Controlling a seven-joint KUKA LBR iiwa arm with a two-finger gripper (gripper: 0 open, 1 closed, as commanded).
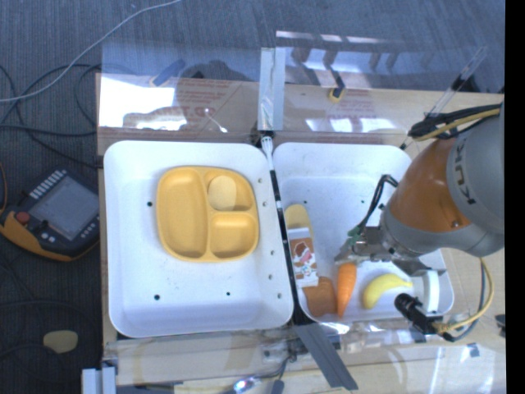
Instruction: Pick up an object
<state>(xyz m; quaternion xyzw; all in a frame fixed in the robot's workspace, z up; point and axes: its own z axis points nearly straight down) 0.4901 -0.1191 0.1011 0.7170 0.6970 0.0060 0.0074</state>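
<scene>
Orange carrot (346, 287) lies in the right bin (328, 171), beside the banana (384, 289); gripper (361, 251) poised above (jaw state cannot be told). Descend centred, clearing the carton (301, 251).

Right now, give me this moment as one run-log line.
arm: over right bin | gripper: above carrot | banana: beside carrot | tray: left bin

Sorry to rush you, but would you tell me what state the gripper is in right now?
Gripper: low in the right bin, just above the carrot; open or shut cannot be told.
</scene>
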